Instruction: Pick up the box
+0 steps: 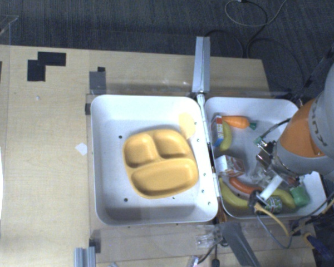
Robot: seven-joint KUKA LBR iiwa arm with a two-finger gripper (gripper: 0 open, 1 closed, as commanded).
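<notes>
Pincer (259, 171) is parked low in the right bin (278, 102), over the clutter by the front banana (232, 196); open or closed can't be told tbh. Red-and-white box (216, 128) is tucked against that bin's left wall, just beside the back banana (227, 136).

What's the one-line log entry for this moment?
arm: over right bin | gripper: low among items | grasp: cannot tell | left bin: yellow tray

Left bin (100, 149): a divided tray (161, 163) lies at its centre. Right bin (250, 107): a carrot (235, 121) lies at the far side, a banana (226, 137) just before it, and a second banana (234, 196) lies at the near edge.
</notes>
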